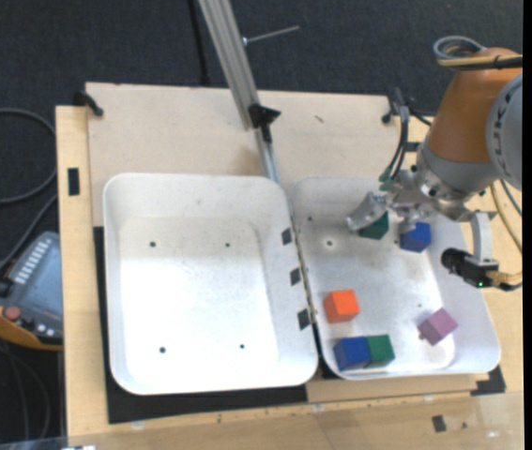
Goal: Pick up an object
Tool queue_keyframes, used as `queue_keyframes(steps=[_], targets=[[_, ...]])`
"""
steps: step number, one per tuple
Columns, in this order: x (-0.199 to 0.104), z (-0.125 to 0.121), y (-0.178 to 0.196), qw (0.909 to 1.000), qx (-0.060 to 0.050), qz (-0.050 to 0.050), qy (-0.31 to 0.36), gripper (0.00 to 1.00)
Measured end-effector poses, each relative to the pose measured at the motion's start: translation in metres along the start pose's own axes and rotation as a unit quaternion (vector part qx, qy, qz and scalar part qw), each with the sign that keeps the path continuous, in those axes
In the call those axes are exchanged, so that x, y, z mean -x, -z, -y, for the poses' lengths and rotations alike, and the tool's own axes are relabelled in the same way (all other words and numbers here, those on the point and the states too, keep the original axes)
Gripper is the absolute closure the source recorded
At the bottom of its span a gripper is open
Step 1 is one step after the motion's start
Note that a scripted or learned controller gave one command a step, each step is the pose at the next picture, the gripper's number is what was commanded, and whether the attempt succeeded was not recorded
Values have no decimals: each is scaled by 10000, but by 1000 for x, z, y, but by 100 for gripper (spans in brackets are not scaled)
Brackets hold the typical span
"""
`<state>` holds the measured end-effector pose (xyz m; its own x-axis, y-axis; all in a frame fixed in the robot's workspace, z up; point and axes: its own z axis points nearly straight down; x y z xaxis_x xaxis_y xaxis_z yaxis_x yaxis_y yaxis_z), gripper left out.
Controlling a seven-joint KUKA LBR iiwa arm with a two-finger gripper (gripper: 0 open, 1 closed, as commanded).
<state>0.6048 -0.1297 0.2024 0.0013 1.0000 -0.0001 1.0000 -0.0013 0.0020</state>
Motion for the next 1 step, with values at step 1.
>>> queue_keyframes(steps=[1], targets=[[-35,29,-92,10000,-47,-8,22,0]])
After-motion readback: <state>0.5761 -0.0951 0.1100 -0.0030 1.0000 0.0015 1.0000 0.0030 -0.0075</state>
